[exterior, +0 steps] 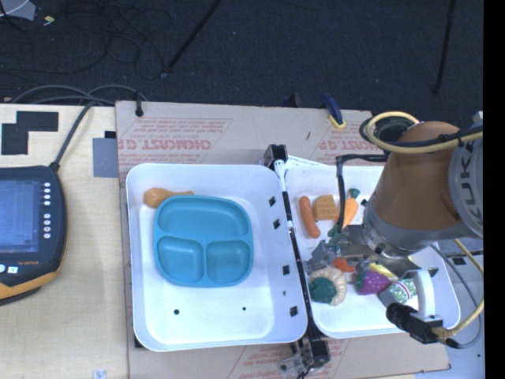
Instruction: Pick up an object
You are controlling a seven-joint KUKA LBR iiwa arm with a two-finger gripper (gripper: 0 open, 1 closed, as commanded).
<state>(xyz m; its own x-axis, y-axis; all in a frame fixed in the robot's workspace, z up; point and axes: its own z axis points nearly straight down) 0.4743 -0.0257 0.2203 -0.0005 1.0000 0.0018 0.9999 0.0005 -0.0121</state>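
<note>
My gripper (336, 253) hangs low over the middle of the right bin (347, 332), under the grey and orange arm (418, 184). Just left of it and further back lie a red-orange sausage (308, 216), a tan bread piece (325, 208) and an orange carrot (350, 211). In front of it sit a green and cream round toy (327, 288), a small red piece (344, 264), purple grapes (369, 279) and a small printed can (402, 290). The arm hides much of the bin's right half.
The left bin (158, 322) holds a blue divided plate (203, 239) and an orange spoon-shaped toy (162, 197) at its back left. A black ridge (288, 243) joins the two bins. A teach pendant (28, 227) lies on the bench at far left.
</note>
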